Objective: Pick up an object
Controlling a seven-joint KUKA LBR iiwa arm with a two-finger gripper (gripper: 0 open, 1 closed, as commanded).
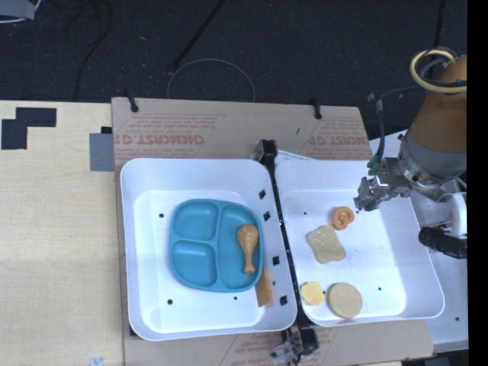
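Note:
In the right bin (396, 280) lie an orange ring-shaped piece (342, 218), a pale bread-like slice (325, 245), a small yellow disc (311, 293) and a round tan disc (345, 300). The gripper (369, 195) hangs over the right bin's upper part, just right of and above the orange ring. Nothing shows between its fingers. In the left bin (145, 280) a blue divided plate (210, 244) carries a tan drumstick (248, 245).
A thin tan stick (263, 290) lies by the blue plate's lower right edge. The arm's grey and orange body (441, 120) rises over the bench's right side. A black divider (278, 242) runs between the bins. Cardboard (229, 132) lies under both bins.

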